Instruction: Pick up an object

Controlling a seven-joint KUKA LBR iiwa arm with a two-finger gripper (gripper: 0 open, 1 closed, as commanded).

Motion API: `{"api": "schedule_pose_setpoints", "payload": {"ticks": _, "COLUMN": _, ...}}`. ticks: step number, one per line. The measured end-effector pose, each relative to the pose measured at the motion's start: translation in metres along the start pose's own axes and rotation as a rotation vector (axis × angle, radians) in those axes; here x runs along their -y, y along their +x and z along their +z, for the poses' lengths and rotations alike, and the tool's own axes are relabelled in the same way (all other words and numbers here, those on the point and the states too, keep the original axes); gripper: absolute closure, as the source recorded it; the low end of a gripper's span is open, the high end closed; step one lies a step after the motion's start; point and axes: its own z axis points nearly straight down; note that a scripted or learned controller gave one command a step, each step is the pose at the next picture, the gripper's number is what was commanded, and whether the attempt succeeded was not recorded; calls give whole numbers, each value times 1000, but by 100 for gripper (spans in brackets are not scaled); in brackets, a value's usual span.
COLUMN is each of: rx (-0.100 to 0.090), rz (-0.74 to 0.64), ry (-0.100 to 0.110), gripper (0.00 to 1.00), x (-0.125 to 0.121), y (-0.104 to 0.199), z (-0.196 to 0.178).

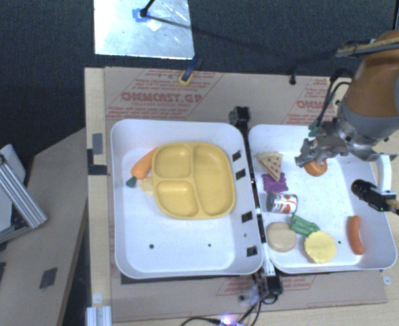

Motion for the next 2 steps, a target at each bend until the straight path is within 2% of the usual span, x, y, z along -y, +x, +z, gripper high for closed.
{"api": "schedule_pose_setpoints", "payload": {"ticks": 1, "rx": -1, "rz": -5, "ry": -2, "gripper": 100, "x": 10, "y": 13, "z": -11}}
{"api": "schedule_pose_setpoints", "payload": {"ticks": 2, "rx": 0, "rz": -1, "ry": -1, "gripper": 100, "x": 19, "y": 8, "z": 4}}
